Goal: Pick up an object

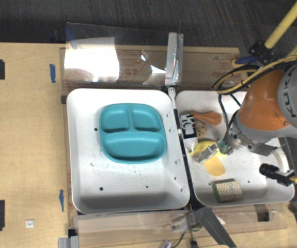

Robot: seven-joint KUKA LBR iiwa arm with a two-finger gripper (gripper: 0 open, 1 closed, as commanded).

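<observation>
Camera view: the gripper [225,146] hung low in the right bin [251,187], just beside the yellow object [208,154]; grip state could not be determined. Crowded neighbouring items risked a glancing, failed grasp.

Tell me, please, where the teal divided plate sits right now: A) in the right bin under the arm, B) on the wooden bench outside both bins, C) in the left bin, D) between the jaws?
C: the teal divided plate lies flat on the floor of the left bin, while the arm is over the right bin, among the small objects there.
</observation>
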